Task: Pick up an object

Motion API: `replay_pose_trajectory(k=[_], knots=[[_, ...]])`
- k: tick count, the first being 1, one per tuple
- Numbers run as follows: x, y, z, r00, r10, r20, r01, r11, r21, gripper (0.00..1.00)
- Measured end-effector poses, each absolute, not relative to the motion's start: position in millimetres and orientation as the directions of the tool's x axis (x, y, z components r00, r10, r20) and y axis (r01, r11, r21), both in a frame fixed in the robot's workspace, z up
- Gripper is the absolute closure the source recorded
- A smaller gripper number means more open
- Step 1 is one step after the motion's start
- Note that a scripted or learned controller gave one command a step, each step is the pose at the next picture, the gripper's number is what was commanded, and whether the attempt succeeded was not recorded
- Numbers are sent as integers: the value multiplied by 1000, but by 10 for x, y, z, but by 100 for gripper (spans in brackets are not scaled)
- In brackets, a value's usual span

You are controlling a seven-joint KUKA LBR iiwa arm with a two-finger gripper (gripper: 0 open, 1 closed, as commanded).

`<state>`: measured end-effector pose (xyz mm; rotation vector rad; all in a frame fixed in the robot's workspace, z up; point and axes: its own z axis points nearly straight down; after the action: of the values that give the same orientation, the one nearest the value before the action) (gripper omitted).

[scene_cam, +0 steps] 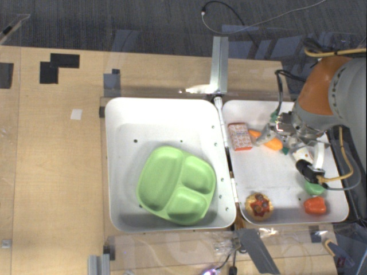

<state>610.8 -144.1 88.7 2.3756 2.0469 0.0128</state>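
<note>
1. Low over the right bin (338,211), near its far right part: gripper (279,132) on the grey arm (344,90) with its orange band (318,90), reaching in from the right; whether open or closed, impossible to tell.
2. Right at the gripper tip, just toward the near side: small orange piece (274,144), touching or almost touching; not seen clamped.
3. Just left of the tip: orange-and-white packet (239,136), lying flat near the divider between the bins.
4. Nearer the camera and right of the gripper: green item (313,188), partly under the wrist hardware and cable, with a red item (315,205) just beyond it at the front edge.
5. Nearer and slightly left: round dark-red and yellow item (259,205) in the front corner.
6. Well to the left, in the left bin (126,125): green divided tray (176,184), tilted.
</note>
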Motion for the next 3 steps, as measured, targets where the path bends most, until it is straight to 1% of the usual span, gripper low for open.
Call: replay_pose_trajectory(k=[1, 2, 3], knots=[[6709, -1673, 881, 265, 964, 0, 964, -265, 3, 0], [6738, -1656, 1011, 256, 967, -1, 967, -255, 12, 100], [6706, -1248, 1998, 49, 999, -1, 999, -49, 8, 100]])
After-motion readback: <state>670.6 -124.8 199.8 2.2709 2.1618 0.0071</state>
